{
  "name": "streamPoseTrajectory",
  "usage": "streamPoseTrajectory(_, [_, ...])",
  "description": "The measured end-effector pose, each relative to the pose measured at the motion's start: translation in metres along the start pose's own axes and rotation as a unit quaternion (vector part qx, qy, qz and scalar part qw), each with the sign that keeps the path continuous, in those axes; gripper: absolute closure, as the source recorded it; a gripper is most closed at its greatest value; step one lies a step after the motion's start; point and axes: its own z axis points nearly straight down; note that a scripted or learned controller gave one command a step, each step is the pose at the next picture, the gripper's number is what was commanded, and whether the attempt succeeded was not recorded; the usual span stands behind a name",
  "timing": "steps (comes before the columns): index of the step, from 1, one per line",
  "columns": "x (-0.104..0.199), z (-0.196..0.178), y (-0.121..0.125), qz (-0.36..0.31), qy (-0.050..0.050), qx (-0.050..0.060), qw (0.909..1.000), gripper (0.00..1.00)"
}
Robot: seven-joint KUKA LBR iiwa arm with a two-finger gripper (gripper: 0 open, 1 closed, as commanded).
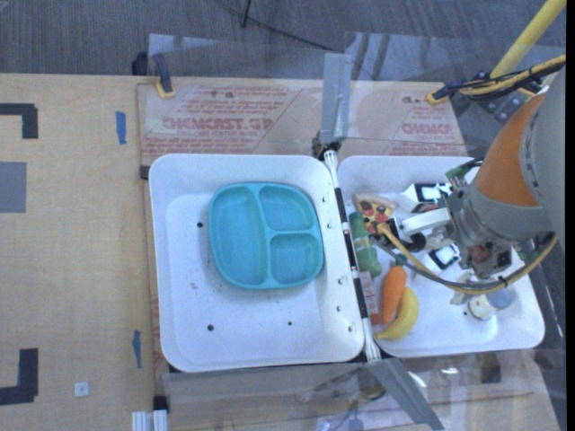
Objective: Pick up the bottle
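Zero progress judged: green bottle point(365, 245) lying at right bin's point(526, 330) left wall, ungrasped; pincer point(474, 272) state untellable.

Arm point(530, 164) cut by the right edge, its bulk hiding much of the right bin point(521, 330).

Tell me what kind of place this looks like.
Most likely a robotics lab test bench, not a kitchen: two white bins side by side on a plywood bench, a grey-and-orange arm over toy food like the carrot and banana.
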Motion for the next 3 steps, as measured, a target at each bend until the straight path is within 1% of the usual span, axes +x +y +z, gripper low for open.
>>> streamPoseTrajectory(1, [-0.028, 0.094, 0.006, 0.022, 0.002, -0.001, 0.9998, 0.0])
streamPoseTrajectory(2, [-0.03, 0.085, 0.006, 0.022, -0.001, 0.0, 0.9997, 1.0])
streamPoseTrajectory(3, [-0.033, 0.095, 0.087, 0.018, 0.006, 0.005, 0.9998, 1.0])
